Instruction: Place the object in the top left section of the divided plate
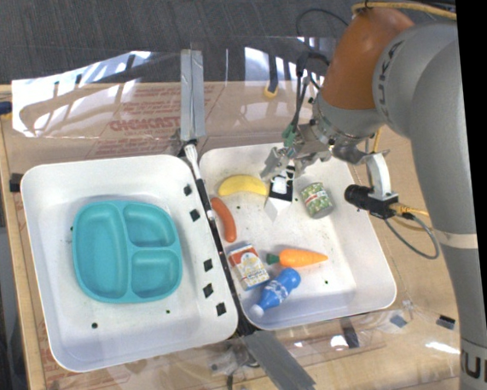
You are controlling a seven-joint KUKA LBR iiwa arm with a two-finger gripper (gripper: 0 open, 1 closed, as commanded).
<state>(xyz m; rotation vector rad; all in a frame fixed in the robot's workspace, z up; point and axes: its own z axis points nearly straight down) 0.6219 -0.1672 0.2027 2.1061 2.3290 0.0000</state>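
Observation:
A teal divided plate [127,249] lies in the left bin [46,192], with one long section on its left and two smaller ones on its right. My gripper [282,182] hangs over the back of the right bin [366,264], its black-and-white fingers [283,188] just right of a yellow banana [242,185]. I see nothing between the fingers. A small can with a green label [316,199] lies to the gripper's right.
The right bin also holds a red sausage [225,219], a small juice carton [249,265], an orange carrot [302,257] and a blue bottle [277,289]. A clear plastic sheet lines the back of the bench. The arm [403,71] comes in from the upper right.

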